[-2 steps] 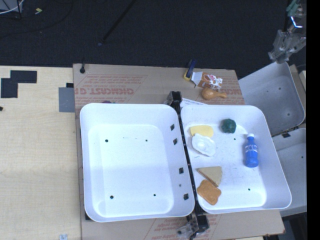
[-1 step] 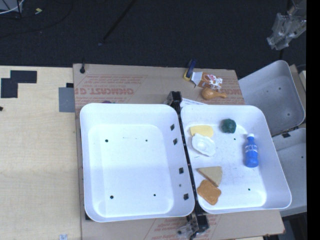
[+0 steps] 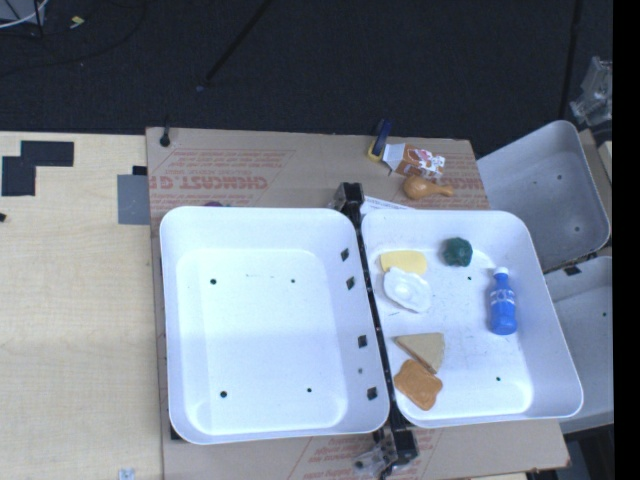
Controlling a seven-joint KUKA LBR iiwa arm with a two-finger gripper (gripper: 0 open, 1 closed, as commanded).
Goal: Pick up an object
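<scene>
The right bin holds several small objects. A yellow flat piece lies by its left wall, with a white crumpled object touching it just below. A dark green ball sits near the far wall. Toward the right side, a blue bottle with a white cap lies on the floor. A tan wedge and an orange chunk lie close together at the near left corner.
The left bin stands beside the right one, with a black divider between them. Behind the bins, on the cardboard, lie an orange toy, a red-white packet and a blue-yellow item. A grey metal plate flanks the right bin.
</scene>
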